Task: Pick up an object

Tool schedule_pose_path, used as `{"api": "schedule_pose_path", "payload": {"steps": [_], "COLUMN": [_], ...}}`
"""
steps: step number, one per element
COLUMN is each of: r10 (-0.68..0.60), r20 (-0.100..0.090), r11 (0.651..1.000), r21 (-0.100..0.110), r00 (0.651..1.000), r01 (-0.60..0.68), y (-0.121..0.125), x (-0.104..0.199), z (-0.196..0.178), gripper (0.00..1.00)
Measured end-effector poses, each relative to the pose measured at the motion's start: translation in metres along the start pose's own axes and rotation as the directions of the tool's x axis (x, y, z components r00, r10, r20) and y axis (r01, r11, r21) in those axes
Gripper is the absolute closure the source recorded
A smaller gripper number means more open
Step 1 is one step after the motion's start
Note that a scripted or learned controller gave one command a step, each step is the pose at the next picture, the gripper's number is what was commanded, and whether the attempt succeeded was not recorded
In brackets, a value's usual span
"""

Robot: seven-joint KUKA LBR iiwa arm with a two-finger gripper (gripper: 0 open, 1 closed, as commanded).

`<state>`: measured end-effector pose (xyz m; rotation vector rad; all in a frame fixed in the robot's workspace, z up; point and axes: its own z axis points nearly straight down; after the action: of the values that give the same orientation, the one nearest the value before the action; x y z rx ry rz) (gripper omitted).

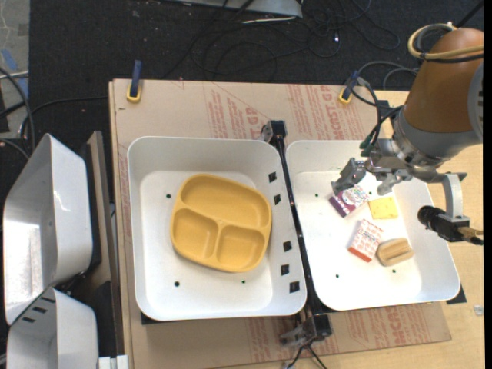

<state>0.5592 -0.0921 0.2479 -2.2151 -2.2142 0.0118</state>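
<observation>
The gripper (361,177) is hovering over the purple packet (350,199) near the right bin's (430,283) far edge; whether it's open, I can't tell.

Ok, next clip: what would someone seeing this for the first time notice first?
Probably the yellow divided plate, lying alone in the left bin. Next, the grey arm with its orange band reaching in from the right, its gripper low over a purple-and-white packet in the right bin. Close by lie a yellow square, a red-and-white packet and a tan block.
</observation>
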Motion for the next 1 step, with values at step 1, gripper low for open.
{"api": "schedule_pose_path", "payload": {"steps": [1], "r10": [-0.002], "r20": [0.001], "r11": [1.0], "r21": [-0.012], "r00": [1.0], "r01": [0.002], "y": [0.0021], "x": [0.0], "z": [-0.006], "gripper": [0.0]}}
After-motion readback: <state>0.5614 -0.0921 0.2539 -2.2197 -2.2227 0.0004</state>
